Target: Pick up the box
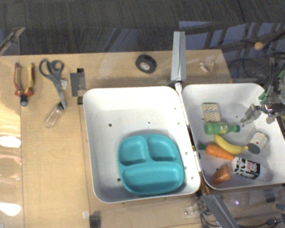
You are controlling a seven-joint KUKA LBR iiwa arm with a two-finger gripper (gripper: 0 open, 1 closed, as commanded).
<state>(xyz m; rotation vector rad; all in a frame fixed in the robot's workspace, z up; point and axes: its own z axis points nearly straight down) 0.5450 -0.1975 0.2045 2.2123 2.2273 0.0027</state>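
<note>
A tray [150, 164] is lying in the left bin [100, 139]; the box [246, 168] is sitting in the right bin [281, 173], just right of a carrot [219, 152].

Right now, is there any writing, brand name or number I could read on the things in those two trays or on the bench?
No text can be read in this picture.
Black and white carton in the right bin: printed pattern, too blurred to read.
Small speckled box: pattern only, no letters legible.
Green bottle: any label too small to tell.
Teal divided plate, scissors, pliers, tape roll: no markings visible.
</note>
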